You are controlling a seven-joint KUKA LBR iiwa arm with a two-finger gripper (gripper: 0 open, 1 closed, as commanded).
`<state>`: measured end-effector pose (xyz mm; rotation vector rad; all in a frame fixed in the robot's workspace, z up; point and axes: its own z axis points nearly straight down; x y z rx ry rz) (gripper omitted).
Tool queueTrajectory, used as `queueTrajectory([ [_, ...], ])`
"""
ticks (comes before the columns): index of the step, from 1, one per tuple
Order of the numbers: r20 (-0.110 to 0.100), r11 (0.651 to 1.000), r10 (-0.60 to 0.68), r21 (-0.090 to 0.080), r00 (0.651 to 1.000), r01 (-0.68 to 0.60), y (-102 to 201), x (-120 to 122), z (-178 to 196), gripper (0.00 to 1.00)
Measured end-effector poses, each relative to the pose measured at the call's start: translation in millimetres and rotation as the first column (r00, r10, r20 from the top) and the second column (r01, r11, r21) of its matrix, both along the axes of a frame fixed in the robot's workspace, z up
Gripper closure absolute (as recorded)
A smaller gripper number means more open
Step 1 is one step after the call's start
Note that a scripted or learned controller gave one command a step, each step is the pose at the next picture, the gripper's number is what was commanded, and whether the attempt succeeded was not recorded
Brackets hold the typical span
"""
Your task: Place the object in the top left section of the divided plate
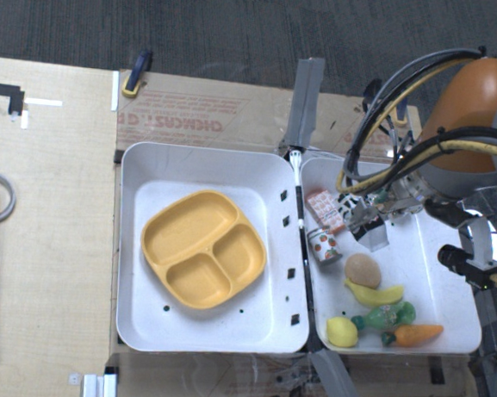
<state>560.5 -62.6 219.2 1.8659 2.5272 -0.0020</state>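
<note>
Gripper [369,227]: hanging over the upper left part of the right bin [449,280], wrapped in cables; whether it is grasping or released is something I cannot tell, and nothing is showing as carried.

Divided plate [203,248]: lying in the left bin [131,252], all three sections bare, rotated so its large section is facing about 11 o'clock.

Target section: judging by that, the large compartment toward the plate's upper left is the one the task is pointing to.

Candidate objects: all sitting in the right bin. A red-and-white packet [323,208] and a small can [326,246] are lying just beside the gripper at about 8 to 9 o'clock; a tan roundish item [363,270] is sitting at its 6 o'clock, touching a banana [375,293].

Farther group: a lemon [342,332], a green item [385,318] and a carrot [416,334] are clustering along the bin's lower edge, around 5 to 6 o'clock from the gripper.

Key relation: the plate is lying at about 9 o'clock from the gripper, across the wall dividing the bins.

Coming move, as a judgement: a pick is still needing to be made; the packet, the can and the tan item are looking nearest.

Long axis: the banana and carrot are running roughly 9-to-3.
</note>
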Motion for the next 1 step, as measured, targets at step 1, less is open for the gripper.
queueTrajectory([
  [1, -0.001, 0.998, -0.062, -0.001, 0.998, 0.062, 61.4, 29.5, 43.9, 1.00],
])
